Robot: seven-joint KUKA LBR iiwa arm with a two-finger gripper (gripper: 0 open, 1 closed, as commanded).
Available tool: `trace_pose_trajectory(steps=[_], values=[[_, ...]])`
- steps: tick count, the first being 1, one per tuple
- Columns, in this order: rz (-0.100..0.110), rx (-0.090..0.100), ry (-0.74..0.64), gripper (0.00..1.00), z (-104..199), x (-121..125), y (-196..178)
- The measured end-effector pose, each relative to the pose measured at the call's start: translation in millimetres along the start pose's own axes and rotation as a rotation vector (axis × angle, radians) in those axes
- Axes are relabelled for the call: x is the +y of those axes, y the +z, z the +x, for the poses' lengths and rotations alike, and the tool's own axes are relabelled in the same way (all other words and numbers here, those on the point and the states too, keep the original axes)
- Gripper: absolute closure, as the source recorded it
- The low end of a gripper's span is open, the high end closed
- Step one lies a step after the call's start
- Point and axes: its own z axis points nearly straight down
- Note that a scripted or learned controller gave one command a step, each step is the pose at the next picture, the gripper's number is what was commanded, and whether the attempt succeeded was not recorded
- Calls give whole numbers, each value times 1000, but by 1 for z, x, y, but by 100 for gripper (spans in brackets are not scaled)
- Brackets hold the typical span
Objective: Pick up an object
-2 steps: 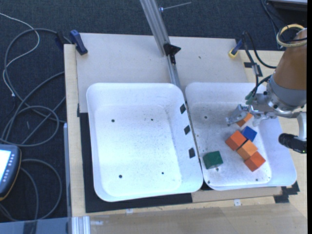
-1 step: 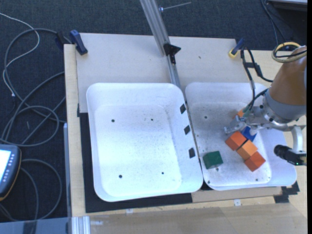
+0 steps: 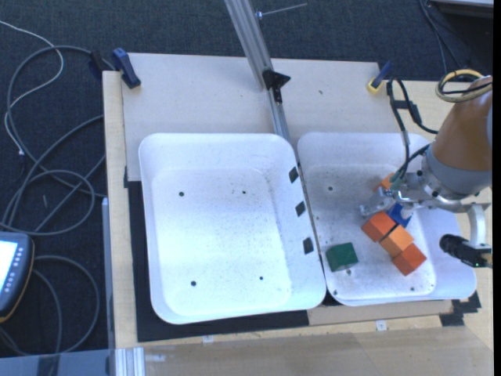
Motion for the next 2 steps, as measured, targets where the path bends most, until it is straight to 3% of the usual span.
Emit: trace_pose_trajectory(steps=[1, 2], values=[[1, -2, -2, 0, -21, 85, 35], [13, 4, 4, 0, -32, 30, 34]])
